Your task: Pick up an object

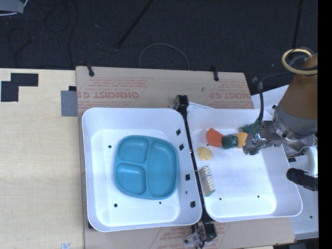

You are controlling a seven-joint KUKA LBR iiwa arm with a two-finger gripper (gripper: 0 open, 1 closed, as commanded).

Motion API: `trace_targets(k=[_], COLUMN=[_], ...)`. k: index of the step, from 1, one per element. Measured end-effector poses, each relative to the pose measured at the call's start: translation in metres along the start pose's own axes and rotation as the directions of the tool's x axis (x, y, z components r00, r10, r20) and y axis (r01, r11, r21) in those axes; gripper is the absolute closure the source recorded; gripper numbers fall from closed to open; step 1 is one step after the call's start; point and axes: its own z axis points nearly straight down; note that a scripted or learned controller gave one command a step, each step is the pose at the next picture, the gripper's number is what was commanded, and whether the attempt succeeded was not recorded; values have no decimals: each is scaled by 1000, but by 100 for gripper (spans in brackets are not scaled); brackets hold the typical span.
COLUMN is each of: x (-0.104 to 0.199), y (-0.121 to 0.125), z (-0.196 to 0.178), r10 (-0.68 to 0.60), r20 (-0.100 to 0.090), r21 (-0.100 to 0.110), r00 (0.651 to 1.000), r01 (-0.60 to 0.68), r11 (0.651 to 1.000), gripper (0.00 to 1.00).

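1. Desk point(36, 154): a pale wooden surface across the lower part of the frame, carrying a brown cardboard sheet point(155, 90) with red print, on which both bins rest.
2. Left bin point(98, 123): a shallow white bin at lower centre. It holds a blue divided plate point(147, 166) with three compartments, lying flat near the bin's middle.
3. Right bin point(244, 196): a shallow white bin just beside the left one, the two joined along a black divider strip point(190, 160).
4. Objects in the right bin, all in its upper left part:
 a. an orange-red wedge point(214, 137);
 b. a dark green rounded object point(230, 141), touching the wedge's right side;
 c. a small yellow-orange piece point(242, 139), between the green object and the claw;
 d. a pale yellow lump point(205, 153), below the wedge and apart from it;
 e. a ridged, silvery-tan object point(207, 179), lying against the bin's left wall.
5. Arm point(301, 100): grey with an orange section, entering at the right edge of the frame.
6. Claw point(252, 142): low over the upper right of the right bin, just beside the yellow-orange piece. Whether its fingers are wide or narrow cannot be told, nor whether they touch the piece.
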Motion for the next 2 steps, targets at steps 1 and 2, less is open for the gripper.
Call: trace_targets(k=[1, 2], x=[56, 114], y=[12, 31], z=[-10, -8], r10=[-4, -5], r20=[-1, -3], r21=[4, 4], r00=[1000, 1000], r01=[4, 5], r11=[1000, 1000], gripper=[100, 100])
